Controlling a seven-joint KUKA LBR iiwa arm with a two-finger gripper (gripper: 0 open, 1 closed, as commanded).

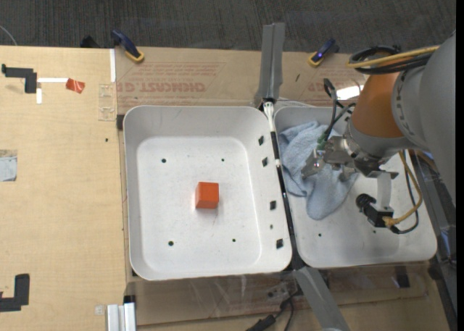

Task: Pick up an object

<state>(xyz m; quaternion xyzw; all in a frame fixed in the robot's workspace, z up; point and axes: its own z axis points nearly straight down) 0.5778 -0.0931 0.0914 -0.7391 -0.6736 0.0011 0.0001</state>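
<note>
A: Where is the arm?

B: The grey arm (428,98) reaches in from the right, over the right bin (406,250). Its gripper (319,163) is down at the pale blue cloth (308,166), which lies crumpled against that bin's left wall.

A: Does it hold the cloth?

B: I cannot tell. The wrist hides the tips, so whether they are apart or together is unclear.

A: And the other bin?

B: The left bin (145,177) holds an orange block (207,195) near its middle (well apart from the gripper). Both bins sit side by side on the tabletop (51,199).
</note>
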